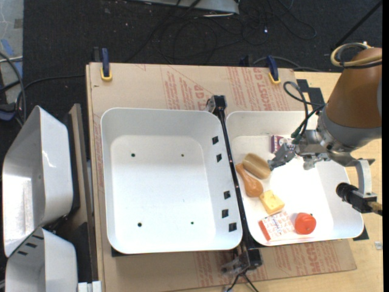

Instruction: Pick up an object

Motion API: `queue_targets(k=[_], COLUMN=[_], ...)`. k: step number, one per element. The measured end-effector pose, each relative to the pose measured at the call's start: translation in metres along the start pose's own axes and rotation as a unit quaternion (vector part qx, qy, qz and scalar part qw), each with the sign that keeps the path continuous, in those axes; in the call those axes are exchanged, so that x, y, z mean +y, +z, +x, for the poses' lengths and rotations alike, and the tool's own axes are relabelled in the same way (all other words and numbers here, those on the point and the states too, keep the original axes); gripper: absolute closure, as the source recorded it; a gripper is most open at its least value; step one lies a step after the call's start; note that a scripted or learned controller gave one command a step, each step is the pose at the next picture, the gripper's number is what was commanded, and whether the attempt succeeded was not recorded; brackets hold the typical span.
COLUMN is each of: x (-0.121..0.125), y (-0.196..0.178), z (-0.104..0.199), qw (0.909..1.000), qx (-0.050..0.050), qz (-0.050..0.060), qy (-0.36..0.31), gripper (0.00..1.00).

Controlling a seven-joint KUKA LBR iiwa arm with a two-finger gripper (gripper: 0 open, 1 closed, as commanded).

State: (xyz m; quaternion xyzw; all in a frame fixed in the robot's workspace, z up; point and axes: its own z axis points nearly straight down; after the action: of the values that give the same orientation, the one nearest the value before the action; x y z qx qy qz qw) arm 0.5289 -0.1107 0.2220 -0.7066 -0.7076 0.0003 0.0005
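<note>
The right bin [340,190] holds several small objects. A tan bread roll [257,165] lies near its left wall, with an orange drumstick-shaped piece [250,184] just below it. Further toward the front are a yellow block [272,201], a red-and-white box [276,226] and a red tomato-like ball [306,223]. A purple-and-white packet [278,142] lies near the back. My gripper [283,157] hangs low over the bin, just right of the bread roll and below the packet. Nothing shows in its grasp.
The left bin [121,163] lies beside the right one, with a black divider strip [230,175] between them. Cables [304,111] trail from the arm over the right bin's back edge. A white housing [36,175] stands off the bench's left side.
</note>
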Motion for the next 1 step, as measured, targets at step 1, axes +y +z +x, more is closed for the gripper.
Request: queue_targets(k=[1], x=[0.0253], y=[0.1144], z=[-0.0056], qw=[1.0], qx=[0.0], qz=[0.004], qy=[0.001], gripper=[0.0])
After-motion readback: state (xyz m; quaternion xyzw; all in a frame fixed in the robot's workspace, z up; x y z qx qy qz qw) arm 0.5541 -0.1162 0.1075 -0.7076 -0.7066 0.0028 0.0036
